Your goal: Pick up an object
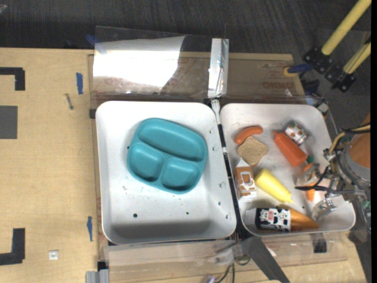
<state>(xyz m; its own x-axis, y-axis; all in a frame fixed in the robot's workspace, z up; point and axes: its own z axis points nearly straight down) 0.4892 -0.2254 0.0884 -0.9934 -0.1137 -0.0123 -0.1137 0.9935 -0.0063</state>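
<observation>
The right bin [321, 118] holds several toy foods. An orange sausage [248, 134] lies above a slice of brown bread [253, 151]. An orange bottle [290, 148] and a small can [296, 131] sit toward the far right. A yellow bottle [272, 185] lies in the middle beside a small orange-and-white carton [245, 180]. Along the near wall are a black-and-white carton [274, 218] and a carrot [301, 219]. My gripper [320, 187] hangs low at the bin's right side, just right of the yellow bottle and above the carrot; nothing shows in its grasp.
The left bin [112, 158] holds a teal divided plate [166, 154]. A clear plastic sheet [141, 66] stands behind the bins. The wooden bench [41, 158] stretches to the left. Yellow poles [350, 19] cross the top right corner.
</observation>
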